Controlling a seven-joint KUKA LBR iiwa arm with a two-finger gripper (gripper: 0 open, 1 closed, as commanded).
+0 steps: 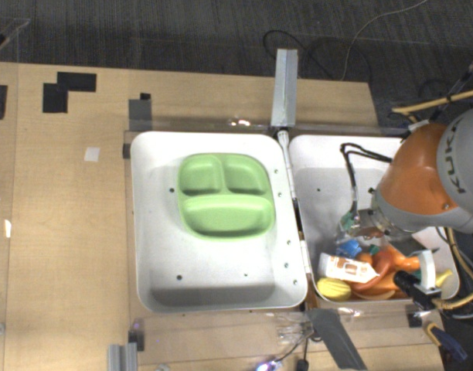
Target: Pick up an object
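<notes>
Wooden bench (59, 230) carried what you had before you: two white bins side by side. Your left bin (155, 277) held a green divided tray (225, 194), lying flat near its middle. Your right bin (321, 168) held the arm (430, 180), grey with its orange band, reaching in from the right and leaning over the bin's near half. You had the gripper (359, 224) low, just above a small heap in the near corner; whether it was spread or pressed together you could not tell. That heap included an orange piece (383, 273), a white carton (346, 267), a yellow item (334, 287) at the near wall, and a blue item (349, 248) closest under the gripper.
</notes>
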